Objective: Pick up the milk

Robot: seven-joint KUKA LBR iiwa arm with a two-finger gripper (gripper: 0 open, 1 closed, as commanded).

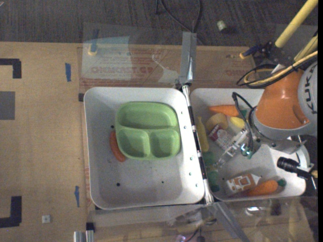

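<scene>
A small white carton with an orange-brown label, which I take for the milk point(242, 182), lies on its side near the front of the right bin point(282, 193). An orange carrot point(266, 187) lies against its right end. My gripper point(233, 146) hangs over the middle of the right bin, above and slightly left of the carton and apart from it. It points down-left from the orange-banded wrist point(280, 105). Just past the gripper's tip sits a white and dark red packet point(217, 132).
The right bin also holds a second carrot point(223, 110), yellow pieces point(218, 120), a yellow strip point(202, 135) and green bits point(214, 178) along the left wall. The left bin point(101, 160) bears a green divided plate point(148, 130) over an orange piece point(116, 147).
</scene>
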